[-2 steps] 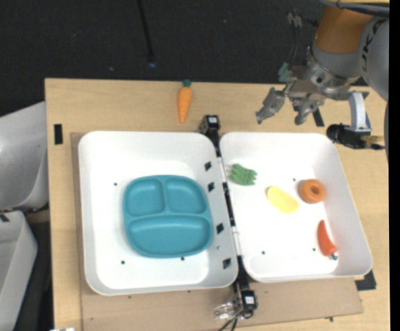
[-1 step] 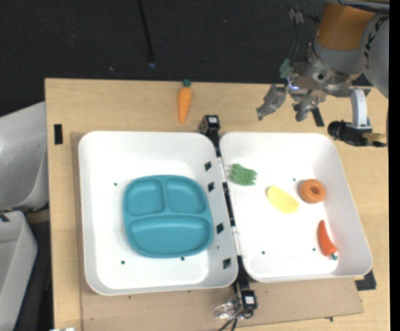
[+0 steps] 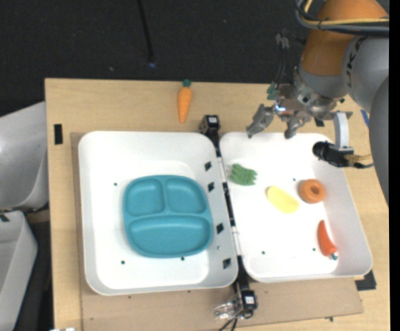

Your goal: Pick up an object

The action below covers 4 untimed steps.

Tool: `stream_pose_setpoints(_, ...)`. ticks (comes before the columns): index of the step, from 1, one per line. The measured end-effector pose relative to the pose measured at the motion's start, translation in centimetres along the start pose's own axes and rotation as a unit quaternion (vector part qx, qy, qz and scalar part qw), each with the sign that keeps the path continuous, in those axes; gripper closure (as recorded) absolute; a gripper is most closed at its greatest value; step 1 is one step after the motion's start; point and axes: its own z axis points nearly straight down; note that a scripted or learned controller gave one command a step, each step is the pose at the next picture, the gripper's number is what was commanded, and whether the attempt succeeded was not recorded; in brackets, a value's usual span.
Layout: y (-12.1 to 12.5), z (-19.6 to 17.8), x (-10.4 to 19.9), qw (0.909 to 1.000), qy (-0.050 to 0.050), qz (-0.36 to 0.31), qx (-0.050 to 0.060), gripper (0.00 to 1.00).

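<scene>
Camera view from above, at a slant, onto a wooden tabletop [image 3: 62, 102] carrying two shallow white bins side by side. Largest in the scene is the grey arm [image 3: 365, 54] with its orange band, reaching in from the right and hanging over the far edge of the right bin [image 3: 290, 254]. The left bin [image 3: 96, 254] holds a teal divided plate [image 3: 167, 216], lying flat near its middle.

The gripper [image 3: 274, 124] sits just above the right bin's far left corner, its two fingers spread wide apart with nothing between them.

Possible things to pick up lie in the right bin: a yellow lemon-like piece [image 3: 281, 199] near the centre, an orange ring like a doughnut [image 3: 312, 191] just beside it to the right, a red pepper-shaped piece [image 3: 326, 239] against the near right wall, and a small green leafy piece [image 3: 243, 174] close to the wall between the bins. A toy carrot [image 3: 184, 101] rests on the bare tabletop beyond the left bin.

The green piece looks the nearest target. To do this well, the gripper would probably need to centre over the chosen thing, come straight down with fingers straddling it, and keep clear of the bin wall, which could block one finger. The rounded yellow piece may slip sideways if caught off-centre.
</scene>
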Motion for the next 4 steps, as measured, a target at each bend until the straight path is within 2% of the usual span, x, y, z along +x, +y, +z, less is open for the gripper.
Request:
stream_pose_setpoints(2, -0.5, 10.1, -1.8, 1.0000, 0.000, 0.001, 0.000, 0.00)
stream_pose_setpoints(3, -0.4, 8.7, -1.8, 1.0000, -0.001, 0.001, -0.004, 1.00)
stream_pose_setpoints(4, 0.0, 3.7, -2.8, 1.0000, -0.001, 0.001, -0.005, 1.00)
